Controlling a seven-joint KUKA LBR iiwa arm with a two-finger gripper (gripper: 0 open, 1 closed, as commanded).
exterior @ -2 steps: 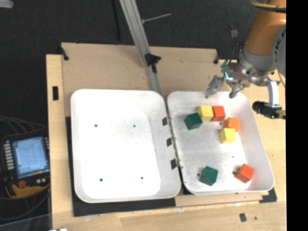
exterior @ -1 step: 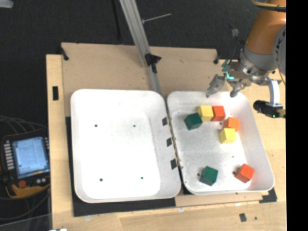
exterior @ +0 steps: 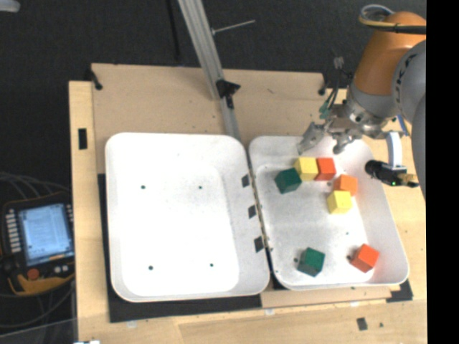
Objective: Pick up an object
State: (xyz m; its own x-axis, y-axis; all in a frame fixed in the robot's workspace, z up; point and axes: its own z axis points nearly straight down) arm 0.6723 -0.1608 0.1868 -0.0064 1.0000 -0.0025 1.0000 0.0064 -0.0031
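Grey metal fingers of the pincer (exterior: 323,141) stand spread apart, released, with nothing between them; they hang over the far rim of the right shallow white plastic bin (exterior: 380,264), just above the nearest blocks, and whether the tips touch the bin I cannot tell. Directly below the pincer sits a close row of three small cubes: a dark green block (exterior: 287,180) on the left, a yellow block (exterior: 308,168) in the middle and an orange-red block (exterior: 326,168) on the right, the last two touching. Just beside them, toward the right wall, an orange block (exterior: 348,184) leans against a second yellow block (exterior: 339,202). Well apart, near the front of the same bin, lie a second dark green block (exterior: 311,261) and a second orange-red block (exterior: 364,257). That makes seven blocks: two green, two yellow, three in orange or orange-red tones. The left shallow white plastic bin (exterior: 129,192) lies alongside on the pale wooden counter (exterior: 82,192), its floor showing four small dark dots.
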